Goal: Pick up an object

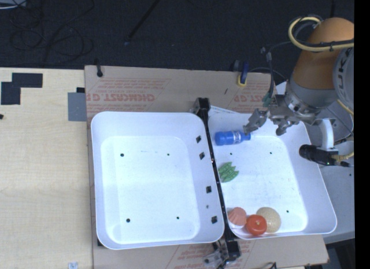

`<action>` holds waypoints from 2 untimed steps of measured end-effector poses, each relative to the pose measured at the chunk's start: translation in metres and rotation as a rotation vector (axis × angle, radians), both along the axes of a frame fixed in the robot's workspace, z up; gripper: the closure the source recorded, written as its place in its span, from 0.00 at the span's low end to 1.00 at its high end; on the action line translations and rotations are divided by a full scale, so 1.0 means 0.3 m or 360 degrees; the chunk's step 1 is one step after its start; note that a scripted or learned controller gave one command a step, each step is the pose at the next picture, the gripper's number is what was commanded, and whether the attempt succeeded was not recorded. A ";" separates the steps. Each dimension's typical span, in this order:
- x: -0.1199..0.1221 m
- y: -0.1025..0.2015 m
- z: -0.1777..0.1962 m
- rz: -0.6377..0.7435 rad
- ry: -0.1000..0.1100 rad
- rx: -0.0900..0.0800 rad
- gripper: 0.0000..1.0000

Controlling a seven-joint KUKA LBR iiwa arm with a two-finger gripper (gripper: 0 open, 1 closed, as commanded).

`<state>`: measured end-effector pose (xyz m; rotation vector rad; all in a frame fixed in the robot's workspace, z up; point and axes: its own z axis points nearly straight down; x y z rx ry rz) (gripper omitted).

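Observation:
A blue bottle (231,137) lies on its side at the far left of the right bin (300,175). My gripper (269,125) hangs over that bin's far edge, its two fingers spread apart and open. The left fingertip (253,124) is right at the bottle's right end, and nothing sits between the fingers. A small green leafy piece (227,172) lies in the bin's left middle. At the near left corner, a red round object (256,224), a beige round one (269,218) and a pale pink one (236,216) sit together.
The left bin (110,146) stands beside the right one, with a black divider bar (211,169) between them. Both rest on a cardboard sheet (150,88). A black cylinder on the arm (317,154) juts over the right bin's right rim.

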<state>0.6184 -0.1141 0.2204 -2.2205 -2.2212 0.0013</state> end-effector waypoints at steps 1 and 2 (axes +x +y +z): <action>-0.129 -0.141 -0.044 -0.0008 0.0009 -0.0001 0.00; -0.297 -0.290 -0.045 -0.0010 0.0007 -0.0001 0.00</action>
